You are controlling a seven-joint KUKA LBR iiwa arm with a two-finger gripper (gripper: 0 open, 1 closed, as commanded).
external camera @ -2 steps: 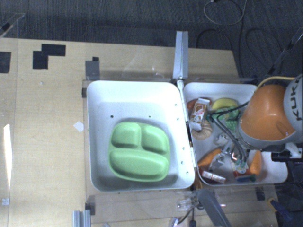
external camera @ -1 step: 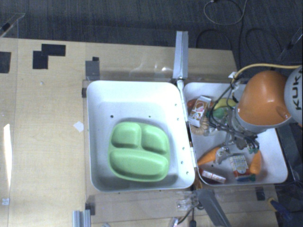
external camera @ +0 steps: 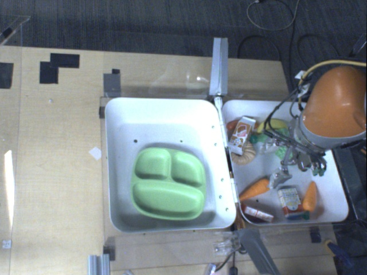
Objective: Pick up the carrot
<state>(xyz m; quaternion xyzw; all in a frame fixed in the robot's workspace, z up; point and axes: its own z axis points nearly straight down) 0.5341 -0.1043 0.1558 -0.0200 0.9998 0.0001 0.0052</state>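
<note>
Lying low in the right bin [external camera: 344,208], the carrot [external camera: 254,189] is what I pick out first: an orange root set at a slant, thick end up toward two o'clock, tip down toward eight o'clock, close to the wall that divides the two bins. I see the gripper [external camera: 280,178] just off the carrot's thick end, at about two o'clock from it, right beside it. Nothing sits between its fingers that I can make out, and from this angle I cannot tell whether the jaws are spread or closed.

At three o'clock from the carrot lies a small printed carton [external camera: 289,200], and past that, near the bin's right wall, a second orange piece [external camera: 310,196] stands nearly on end. At six o'clock, against the bin's lower wall, rests a red and white tube [external camera: 258,213]. Toward twelve o'clock I see a round tan biscuit-like thing [external camera: 243,155] with a red and white packet [external camera: 242,132] partly over it, and a yellow item [external camera: 276,124] further to one o'clock.

Above the gripper at two o'clock looms the arm's orange band [external camera: 334,102].

At nine o'clock, across the divider, the left bin [external camera: 117,171] holds a green compartment tray [external camera: 169,182], well apart from the carrot.
</note>
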